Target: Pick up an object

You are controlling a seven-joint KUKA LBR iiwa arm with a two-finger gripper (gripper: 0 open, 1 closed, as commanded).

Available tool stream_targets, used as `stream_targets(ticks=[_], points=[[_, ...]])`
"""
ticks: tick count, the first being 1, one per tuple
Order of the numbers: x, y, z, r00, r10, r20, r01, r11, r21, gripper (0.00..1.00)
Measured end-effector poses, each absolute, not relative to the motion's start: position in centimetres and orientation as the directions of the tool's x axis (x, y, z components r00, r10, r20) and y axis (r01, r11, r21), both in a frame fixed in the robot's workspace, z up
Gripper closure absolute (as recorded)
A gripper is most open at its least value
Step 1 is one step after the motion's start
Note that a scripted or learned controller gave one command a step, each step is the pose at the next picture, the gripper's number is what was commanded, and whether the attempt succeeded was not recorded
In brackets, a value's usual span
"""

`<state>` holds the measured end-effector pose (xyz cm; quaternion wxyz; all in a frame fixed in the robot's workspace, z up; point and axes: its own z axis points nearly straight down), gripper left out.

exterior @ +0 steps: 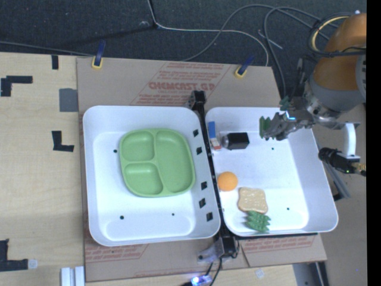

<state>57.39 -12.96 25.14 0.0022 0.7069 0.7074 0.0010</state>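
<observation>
Nearest the lens, in the right bin [315, 177], a green leafy piece [258, 221], toast slice [252, 200] and orange ball [227, 181] are judged light and rigid, best pinched across their sides; gripper [275, 127] finger state cannot be told.

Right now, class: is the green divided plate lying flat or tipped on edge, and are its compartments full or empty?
Flat and empty. The green divided plate lies face-up in the left bin, all three compartments showing bare green.

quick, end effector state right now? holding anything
End effector: over the far part of the right bin; nothing seen in its grasp, and open or closed cannot be told.
</observation>
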Motion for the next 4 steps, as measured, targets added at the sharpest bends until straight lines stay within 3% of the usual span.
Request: stream_targets(ticks=[3, 4], points=[[61.0, 1.2, 25.4, -0.005, 1.0, 0.001, 1.0, 0.005, 0.0, 1.0], [62.4, 6.3, 23.4, -0.005, 1.0, -0.001, 1.0, 0.005, -0.002, 1.0]])
